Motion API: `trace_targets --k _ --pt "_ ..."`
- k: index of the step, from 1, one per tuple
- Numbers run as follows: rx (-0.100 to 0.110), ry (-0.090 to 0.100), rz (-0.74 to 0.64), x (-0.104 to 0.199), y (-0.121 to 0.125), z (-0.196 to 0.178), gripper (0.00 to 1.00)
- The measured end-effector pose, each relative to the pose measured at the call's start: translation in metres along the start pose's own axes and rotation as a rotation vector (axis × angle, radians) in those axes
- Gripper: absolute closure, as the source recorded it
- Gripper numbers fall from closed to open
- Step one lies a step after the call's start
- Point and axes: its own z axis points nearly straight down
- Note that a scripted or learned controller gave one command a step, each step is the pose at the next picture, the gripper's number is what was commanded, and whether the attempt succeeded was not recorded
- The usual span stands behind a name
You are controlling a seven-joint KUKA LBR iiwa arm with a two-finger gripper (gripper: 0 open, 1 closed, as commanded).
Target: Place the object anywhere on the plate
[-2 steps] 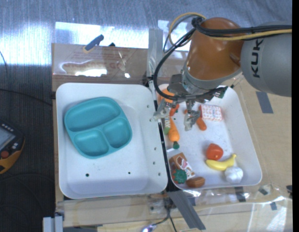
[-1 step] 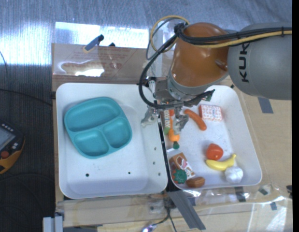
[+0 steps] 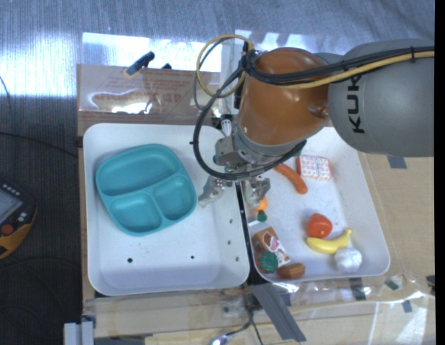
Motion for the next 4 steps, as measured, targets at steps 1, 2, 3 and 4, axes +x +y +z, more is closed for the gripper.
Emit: trace_targets --k 1,2,3,4 --pt "-0.002 0.002 -0.277 0.037 0.037 0.001 0.00" --pt "-0.007 0.000 -0.272 0.037 0.036 -0.005 1.00" --pt "-0.002 -0.001 -0.588 -0.033 0.074 -0.007 1.00" --pt "-0.002 -0.002 -0.592 -0.111 -0.012 0.067 1.00"
